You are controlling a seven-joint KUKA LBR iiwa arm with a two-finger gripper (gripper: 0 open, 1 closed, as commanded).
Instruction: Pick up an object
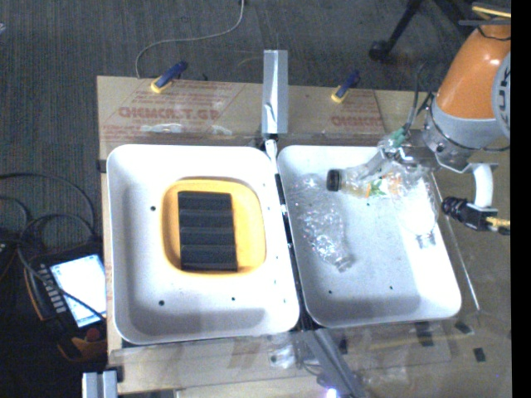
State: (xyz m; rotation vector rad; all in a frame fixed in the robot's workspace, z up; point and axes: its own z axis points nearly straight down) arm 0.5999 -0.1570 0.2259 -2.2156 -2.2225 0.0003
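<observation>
We are seeing the arm leaning in over the right bin's far right corner; that bin's near half is lying open. The left bin is carrying a yellow tray, well clear of its walls. A crumpled bottle is lying mid-bin. The gripper is clamped on a capped bottle.

Right bin: your open floor lies in the lower right half. A crumpled clear plastic bottle blocks left of centre; a dark-capped bottle and the arm crowd the upper right corner. Left bin: a yellow tray occupies its centre, leaving you only the margins.
</observation>
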